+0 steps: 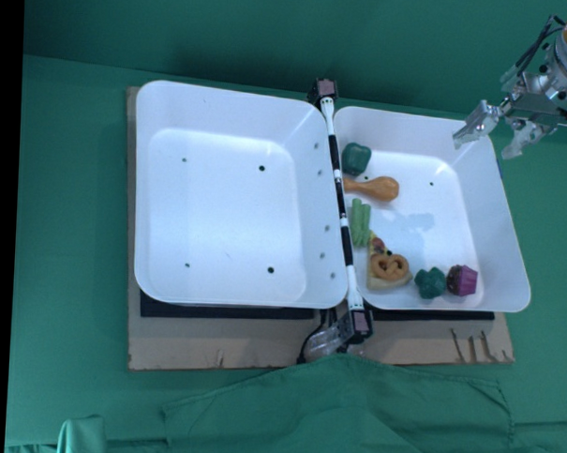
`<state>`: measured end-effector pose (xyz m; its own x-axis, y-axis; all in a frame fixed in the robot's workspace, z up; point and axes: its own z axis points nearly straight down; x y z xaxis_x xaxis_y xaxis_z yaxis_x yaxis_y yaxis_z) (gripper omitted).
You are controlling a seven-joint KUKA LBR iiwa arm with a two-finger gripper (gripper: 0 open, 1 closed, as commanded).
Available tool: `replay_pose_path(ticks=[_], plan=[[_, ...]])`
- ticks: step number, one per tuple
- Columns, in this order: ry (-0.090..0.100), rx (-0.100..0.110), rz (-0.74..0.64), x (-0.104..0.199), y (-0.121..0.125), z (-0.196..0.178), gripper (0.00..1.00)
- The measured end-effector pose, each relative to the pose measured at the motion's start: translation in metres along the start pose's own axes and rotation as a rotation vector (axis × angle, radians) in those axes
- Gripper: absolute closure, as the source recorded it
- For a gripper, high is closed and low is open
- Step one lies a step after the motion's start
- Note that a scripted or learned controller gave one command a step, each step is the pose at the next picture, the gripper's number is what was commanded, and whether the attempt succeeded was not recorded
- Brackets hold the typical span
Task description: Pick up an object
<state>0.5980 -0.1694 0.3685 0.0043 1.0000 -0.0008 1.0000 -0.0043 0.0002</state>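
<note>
So from the overhead camera, the gripper is hanging up over the far right corner of the right bin, fingers spread apart and gripping nothing, so I'd say the pick isn't started yet; the whole reach, descent and grab are left. The candidates are all sitting along the right bin's left and near sides: a green pepper, a chicken drumstick, a green bean bundle, a pretzel, a dark green piece and a purple piece. The left bin is lying beside it. Both are resting on brown cardboard over green cloth, with rumpled fabric bunching up at the near edge.
</note>
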Motion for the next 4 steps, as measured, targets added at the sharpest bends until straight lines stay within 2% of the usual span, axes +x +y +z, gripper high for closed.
replay_pose_path(ticks=[1, 2, 3, 4], plan=[[-0.003, -0.007, 0.003, -0.001, 0.001, -0.014, 1.00], [0.002, 0.002, -0.005, 0.049, -0.009, 0.031, 1.00], [-0.002, -0.006, 0.001, 0.017, -0.014, 0.023, 1.00], [0.002, 0.006, 0.004, 0.018, -0.104, 0.075, 1.00]])
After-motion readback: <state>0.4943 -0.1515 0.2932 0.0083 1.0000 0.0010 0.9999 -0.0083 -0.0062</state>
